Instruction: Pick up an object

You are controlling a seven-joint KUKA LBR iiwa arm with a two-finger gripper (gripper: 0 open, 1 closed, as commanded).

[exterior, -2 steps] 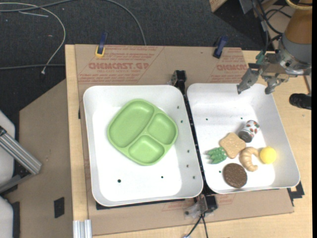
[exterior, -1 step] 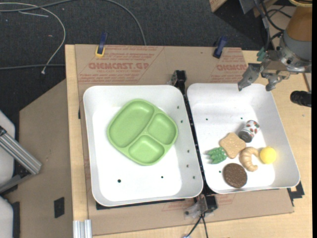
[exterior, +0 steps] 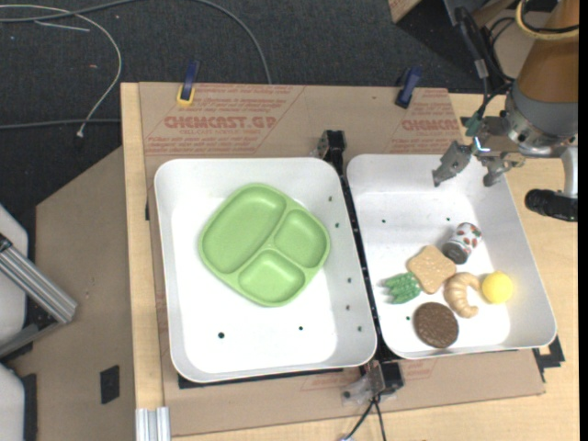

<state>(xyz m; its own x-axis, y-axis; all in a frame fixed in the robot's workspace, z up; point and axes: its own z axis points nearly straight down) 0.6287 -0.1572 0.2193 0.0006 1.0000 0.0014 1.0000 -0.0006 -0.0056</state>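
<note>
Now, fingers: the two fingers (exterior: 452,166) are spreading apart with nothing between them, so they are standing open and carrying nothing.
Gripper: the gripper (exterior: 469,166) is hanging above the far end of the right bin (exterior: 404,186), over bare white floor; how high it is sitting above that floor is probably not readable from this slant.
Arm: the grey arm (exterior: 547,90) is reaching in from the right, its orange band showing above the wrist.
Candidate objects: the things are lying clustered toward the near end of the right bin, well apart from the gripper: a small round patterned piece (exterior: 463,240), a tan cracker (exterior: 431,265), a green leafy piece (exterior: 401,287), a croissant (exterior: 462,294), a yellow ball (exterior: 497,288) and a brown round cookie (exterior: 435,324).
Left bin: the left bin (exterior: 184,329) is holding a green divided plate (exterior: 265,243).
Progress: nothing is being lifted yet; picking a target, moving over it, descending, closing and raising all seem to be remaining.
</note>
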